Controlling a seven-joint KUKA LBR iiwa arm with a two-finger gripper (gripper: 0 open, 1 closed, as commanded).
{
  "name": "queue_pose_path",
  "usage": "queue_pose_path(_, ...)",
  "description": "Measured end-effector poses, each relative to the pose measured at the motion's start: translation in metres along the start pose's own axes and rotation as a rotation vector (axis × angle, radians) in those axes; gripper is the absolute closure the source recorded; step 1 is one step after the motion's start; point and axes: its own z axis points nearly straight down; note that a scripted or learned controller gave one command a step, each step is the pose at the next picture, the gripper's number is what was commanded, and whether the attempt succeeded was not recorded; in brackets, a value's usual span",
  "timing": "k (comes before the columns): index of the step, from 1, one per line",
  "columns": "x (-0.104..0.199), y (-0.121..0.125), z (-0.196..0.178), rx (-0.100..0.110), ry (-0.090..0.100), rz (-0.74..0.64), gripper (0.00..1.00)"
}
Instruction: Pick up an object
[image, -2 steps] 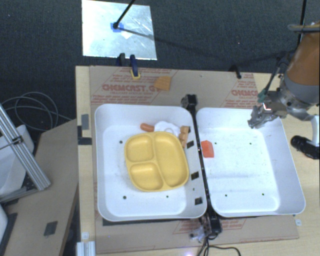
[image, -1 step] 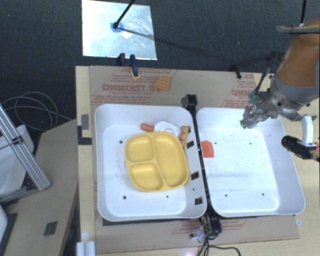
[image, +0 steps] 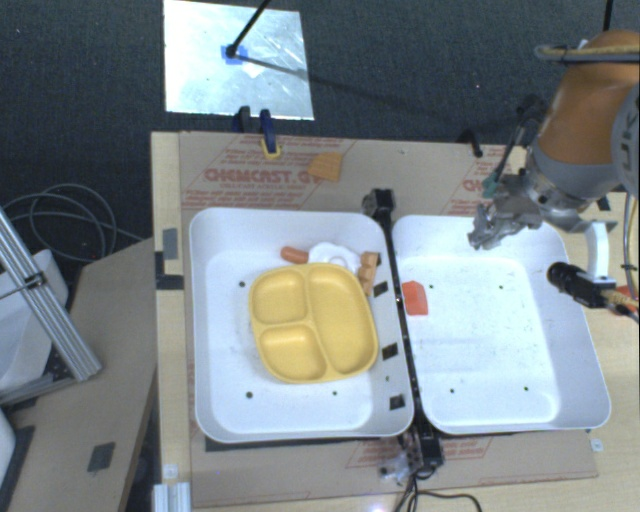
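Note:
A yellow divided plate (image: 308, 323) lies in the left bin (image: 215, 300). Behind it sit a small orange sausage-shaped piece (image: 294, 255), a white object (image: 333, 257) and a tan block (image: 368, 267). An orange-red piece (image: 413, 298) rests at the left edge of the right bin (image: 540, 390). My gripper (image: 485, 236) hangs over the right bin's far edge, well right of the orange-red piece, with nothing visibly held. Its fingertips are small and blurred.
A shiny foil sheet (image: 240, 60) lies on the dark floor behind the bench. A blue and yellow clamp (image: 266, 133) grips the cardboard's far edge. Coiled cables (image: 70, 225) and a metal frame (image: 40, 320) stand at the left.

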Motion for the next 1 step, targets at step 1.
queue_pose_path(1,-0.0310,0.0030,0.0025,0.000,-0.001,0.008,1.00)
